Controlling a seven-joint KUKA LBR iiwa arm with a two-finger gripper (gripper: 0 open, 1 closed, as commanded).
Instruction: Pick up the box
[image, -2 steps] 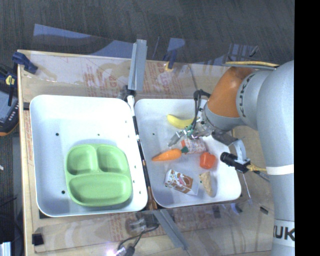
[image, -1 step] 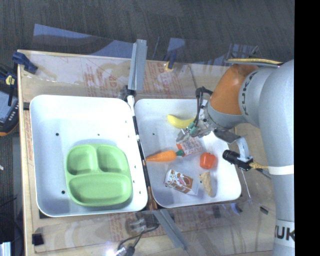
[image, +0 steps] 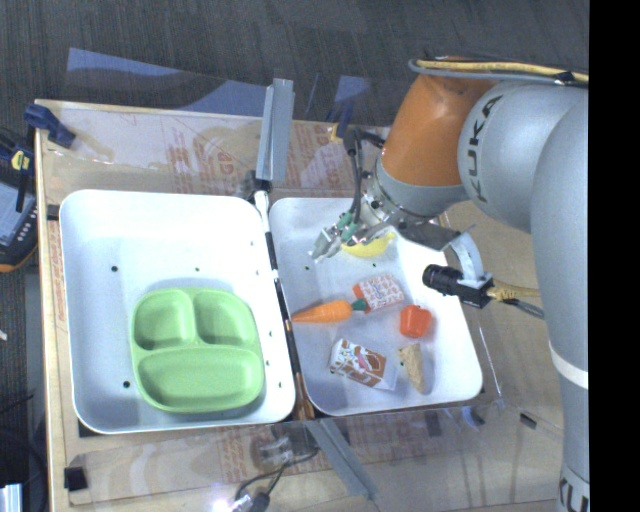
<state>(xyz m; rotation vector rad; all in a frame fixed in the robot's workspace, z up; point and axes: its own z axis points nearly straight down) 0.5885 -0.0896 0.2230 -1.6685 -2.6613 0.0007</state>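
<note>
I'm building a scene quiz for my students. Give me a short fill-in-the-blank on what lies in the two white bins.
1. The green three-compartment plastic tray lies in the ____ white bin.
2. The orange carrot lies in the ____ white bin, against its left wall.
3. The gripper hangs over a ____ object at that bin's far end.
4. The brown-and-white box lies directly left of a ____ piece of bread.

Missing words: left; right; yellow; tan

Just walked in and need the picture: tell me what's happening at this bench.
A grey KUKA arm reaches into the right bin, its hand over the far end beside a yellow item. Two small boxes, a carrot and an orange piece lie nearer. A green tray sits in the left bin.
</note>
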